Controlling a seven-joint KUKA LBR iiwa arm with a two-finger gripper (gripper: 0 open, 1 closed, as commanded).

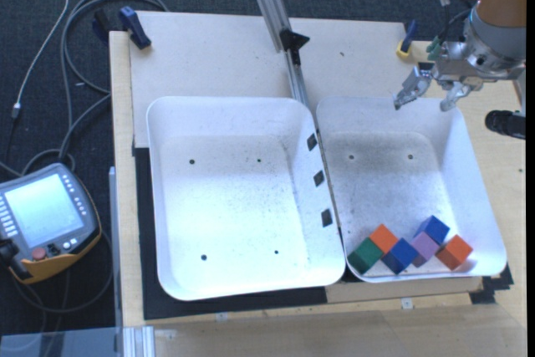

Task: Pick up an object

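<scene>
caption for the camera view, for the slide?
Open gripper poised over the right bin's far edge, holding nothing; colored blocks clustered in its near corner.

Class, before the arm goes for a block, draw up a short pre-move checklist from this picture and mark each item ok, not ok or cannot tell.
1. Gripper open with nothing between its fingers: ok.
2. Blocks in view as targets: ok. Green block, two orange, two blue and a purple one sit in the right bin.
3. Gripper above the blocks: not ok. It hovers at the bin's far edge; the blocks lie at the near edge.
4. A block with free sides for the fingers: not ok for most, since they are bunched together and touching; the orange block at the right end looks most open.
5. Room between blocks and near bin wall: cannot tell.
</scene>
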